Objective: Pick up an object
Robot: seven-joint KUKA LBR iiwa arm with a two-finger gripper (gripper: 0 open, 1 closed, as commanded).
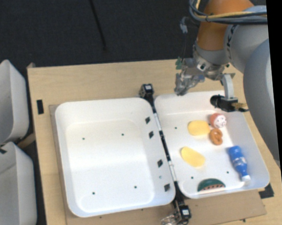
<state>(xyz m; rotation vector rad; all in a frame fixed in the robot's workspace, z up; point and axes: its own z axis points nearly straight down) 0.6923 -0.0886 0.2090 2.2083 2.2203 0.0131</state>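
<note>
A pale wooden bench [99, 81] sits against a dark floor and carries two shallow white bins side by side. The gripper [183, 87] hangs over the far rim of the right bin [180, 108], near that bin's far corner beside the centre divider; whether it is apart or together cannot be told at this angle, and nothing is seen in its grasp.

Nearest below it lies a round yellow piece [199, 128]. Just beyond that sit a small pink-and-white toy [218, 120] and an orange ring-shaped piece [215, 136], close together. A second yellow piece [192, 157] lies further toward the near side, a blue bottle [238, 162] lies on its side further out still, and a watermelon slice [210, 185] rests against the near wall. The left bin [105, 156] lies across the divider.

All candidates are well apart from the tool, so a straight descent here would likely strike the rim or bare floor. The yellow pieces look low and smooth and may slip out. The toy and ring are crowded, so a closing grasp may nudge one away. The bottle could roll.
</note>
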